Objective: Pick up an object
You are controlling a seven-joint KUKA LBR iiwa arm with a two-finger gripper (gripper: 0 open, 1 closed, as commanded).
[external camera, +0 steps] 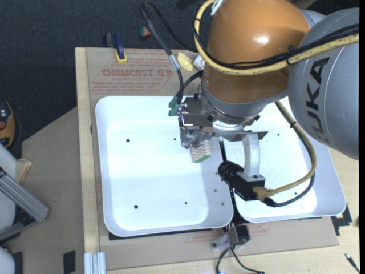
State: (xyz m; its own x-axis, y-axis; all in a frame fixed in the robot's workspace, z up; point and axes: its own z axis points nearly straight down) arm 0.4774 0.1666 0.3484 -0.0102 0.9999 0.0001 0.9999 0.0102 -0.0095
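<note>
- Two white bins on the table (85, 153): left bin (142, 176), right bin (296, 181).
- One gripper (194, 141) above the left bin's right edge.
- One patterned object (200, 151) sits between the gripper's fingers, held.

Bright, even light is thrown from above. The left bin (148, 176) is nearly washed out to white, a glare spot is caught on the orange band (256, 39), and a soft shadow is cast beneath the arm. Focus is held reasonably sharp throughout.
</note>
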